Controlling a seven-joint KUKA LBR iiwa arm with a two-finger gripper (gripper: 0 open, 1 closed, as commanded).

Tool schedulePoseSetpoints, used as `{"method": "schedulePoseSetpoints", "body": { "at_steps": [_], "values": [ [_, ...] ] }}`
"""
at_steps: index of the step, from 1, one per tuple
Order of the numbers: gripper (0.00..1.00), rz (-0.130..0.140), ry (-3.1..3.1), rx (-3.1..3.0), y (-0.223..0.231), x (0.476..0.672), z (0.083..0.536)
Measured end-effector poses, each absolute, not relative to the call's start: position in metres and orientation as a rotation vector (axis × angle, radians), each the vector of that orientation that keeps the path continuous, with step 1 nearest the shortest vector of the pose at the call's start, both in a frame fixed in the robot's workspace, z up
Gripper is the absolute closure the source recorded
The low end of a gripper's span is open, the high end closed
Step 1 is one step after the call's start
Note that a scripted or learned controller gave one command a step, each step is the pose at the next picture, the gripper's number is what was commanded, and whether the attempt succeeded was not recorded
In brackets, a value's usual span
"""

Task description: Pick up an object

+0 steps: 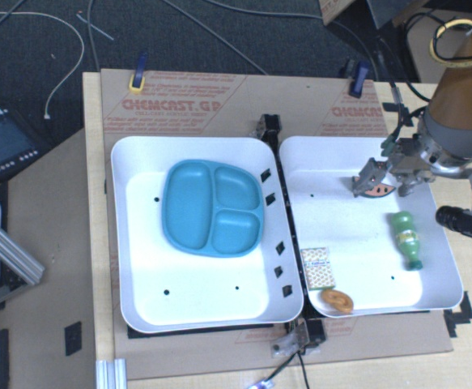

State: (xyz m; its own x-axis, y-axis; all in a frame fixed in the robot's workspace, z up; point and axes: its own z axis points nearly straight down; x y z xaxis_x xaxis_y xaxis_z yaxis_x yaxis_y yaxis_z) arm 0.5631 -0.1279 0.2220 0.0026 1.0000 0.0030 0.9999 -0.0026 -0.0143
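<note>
- I see the gripper (pixel 379 182) low in the far part of the right bin (pixel 349 156), arm coming in from the right, grey wrist with a wide orange band above it.
- Finger state: can't tell from this angle; metal parts overlap and blur together.
- Directly under the fingertips is a small flat item (pixel 379 190), orange-red with dark specks, rounded edge. It touches or sits just beneath the gripper; I can't tell whether it's pinched.
- Green plastic bottle (pixel 406 238) lies on its side in the right half of the right bin, rounded body, cap end pointing near. Apart from the gripper.
- Small square packet (pixel 317 267), pale with a fine printed pattern, lies flat at the near left of the right bin, just beside the divider.
- Brown doughnut-shaped piece (pixel 338 301), glossy, sits at the near rim of the right bin, just near of the packet.
- Left bin (pixel 138 241) holds a blue divided plate (pixel 213 207), smooth plastic, rounded corners, three compartments: one long on the left, two smaller on the right.
- Both bins are shallow, white, smooth, on a cardboard sheet (pixel 219 96) with red print.
</note>
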Motion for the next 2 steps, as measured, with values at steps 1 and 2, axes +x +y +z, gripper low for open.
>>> {"method": "schedulePoseSetpoints", "body": {
  "at_steps": [1,2],
  "values": [
    [0.0,0.0,-2.221,-2.22,-0.128,0.566,0.229],
    [0.0,0.004,-2.216,-2.217,-0.118,0.56,0.176]
  ]
}}
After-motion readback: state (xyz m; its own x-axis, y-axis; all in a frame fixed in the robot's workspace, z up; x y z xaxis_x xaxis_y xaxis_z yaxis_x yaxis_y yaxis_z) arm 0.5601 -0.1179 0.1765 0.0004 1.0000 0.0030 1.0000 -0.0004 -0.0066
